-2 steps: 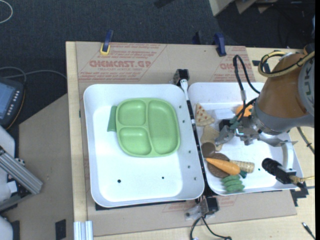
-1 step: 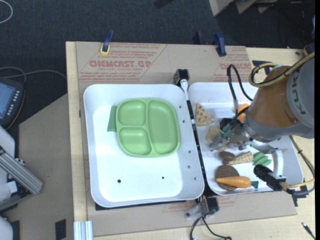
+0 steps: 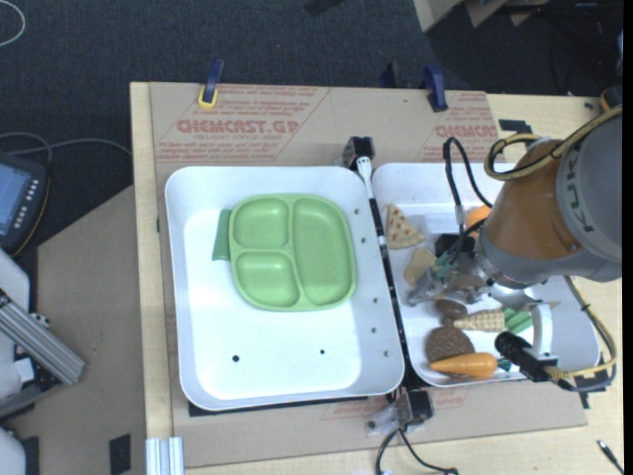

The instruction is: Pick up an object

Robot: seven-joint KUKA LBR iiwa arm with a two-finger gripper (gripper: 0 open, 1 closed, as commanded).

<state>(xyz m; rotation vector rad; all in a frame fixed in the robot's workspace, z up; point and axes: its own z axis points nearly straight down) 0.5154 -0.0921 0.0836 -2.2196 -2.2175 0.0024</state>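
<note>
The right bin [image 3: 415, 178] holds several toy foods: a pizza slice [image 3: 401, 226], a tan piece [image 3: 419, 265], a brown cookie [image 3: 448, 343], an orange carrot [image 3: 463, 366], a cream cone [image 3: 479, 321] and a green piece [image 3: 518, 319]. My gripper [image 3: 438, 283] hangs low over the middle of this bin, just right of the tan piece and above the cookie. The grey and orange arm [image 3: 539, 216] covers the bin's right side. The fingers are hidden among cables and toys.
A green divided plate [image 3: 293, 250] lies in the left bin [image 3: 188, 295]. Clamps sit on the bench's far edge: a yellow one [image 3: 209, 94] and a blue one [image 3: 433, 87]. A black cable [image 3: 453, 171] loops off the arm over the right bin.
</note>
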